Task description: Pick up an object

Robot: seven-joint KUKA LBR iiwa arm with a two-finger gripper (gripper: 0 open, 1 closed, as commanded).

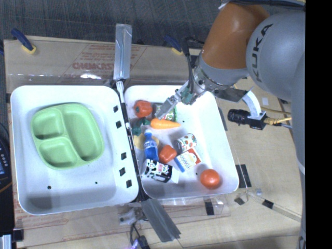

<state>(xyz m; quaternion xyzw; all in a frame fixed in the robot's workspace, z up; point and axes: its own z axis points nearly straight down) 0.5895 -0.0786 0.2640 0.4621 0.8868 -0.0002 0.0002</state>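
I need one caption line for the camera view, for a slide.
KUKA arm's gripper reaches above the carrot in the right bin.

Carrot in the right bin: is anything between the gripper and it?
Nothing visible. The gripper hangs just above the carrot, whose upper side lies bare. A red tomato sits to its left and a blue bottle below it, both beside the approach, not across it.

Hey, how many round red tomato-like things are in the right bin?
3: one red tomato at the far left corner near the gripper, one red piece mid-bin beside the blue bottle, one red ball near the front right. Clutter may hide more.
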